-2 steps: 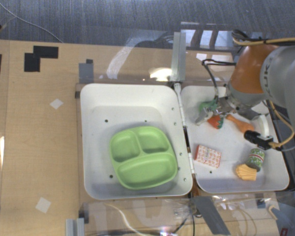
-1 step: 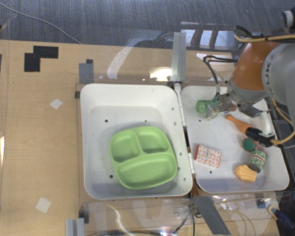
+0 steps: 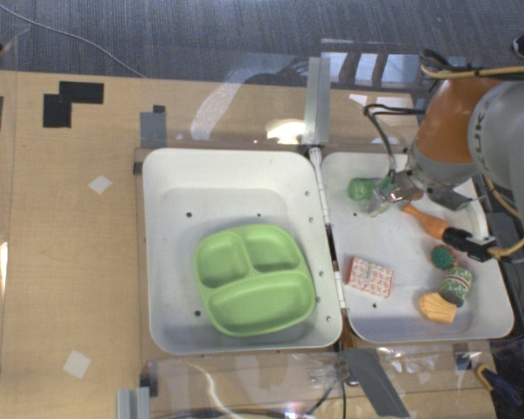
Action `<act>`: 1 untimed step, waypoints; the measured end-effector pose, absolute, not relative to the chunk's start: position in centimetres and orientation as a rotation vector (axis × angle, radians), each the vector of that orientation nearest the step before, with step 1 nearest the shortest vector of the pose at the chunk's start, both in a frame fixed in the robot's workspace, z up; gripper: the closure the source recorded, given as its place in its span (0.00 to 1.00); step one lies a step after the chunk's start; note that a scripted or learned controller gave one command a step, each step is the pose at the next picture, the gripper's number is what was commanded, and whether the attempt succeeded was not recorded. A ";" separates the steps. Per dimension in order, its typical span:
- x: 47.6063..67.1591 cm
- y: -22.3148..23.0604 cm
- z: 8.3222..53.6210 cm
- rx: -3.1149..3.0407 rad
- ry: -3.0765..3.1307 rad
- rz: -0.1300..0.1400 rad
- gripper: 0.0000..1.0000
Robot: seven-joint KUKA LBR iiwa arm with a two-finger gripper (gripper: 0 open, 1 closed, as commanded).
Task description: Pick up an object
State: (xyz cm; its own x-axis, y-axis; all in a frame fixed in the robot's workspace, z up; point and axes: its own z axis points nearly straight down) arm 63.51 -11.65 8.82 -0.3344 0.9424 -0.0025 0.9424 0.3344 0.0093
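Pincer (image 3: 382, 201) low in right bin (image 3: 498, 321), far-left corner, beside small green object (image 3: 361, 188); spread or pinched, cannot tell. Object likely light, rounded, maybe slippery; best taken across middle. Green tray (image 3: 255, 279) in left bin (image 3: 170, 321).

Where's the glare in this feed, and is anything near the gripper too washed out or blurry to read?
Camera view: a bright reflection sits on the clear panel behind the left bin, near the divider post. The bin floors look evenly lit, and the green tray is crisp. The gripper is small and soft beside the green object; contact is unclear.
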 end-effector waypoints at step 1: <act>57.1 -9.9 9.0 1.441 2.772 0.011 1.00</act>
State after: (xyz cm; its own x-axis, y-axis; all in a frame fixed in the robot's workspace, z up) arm 57.09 -9.93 9.02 -0.5741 0.8187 -0.0123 0.8185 0.5743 0.0142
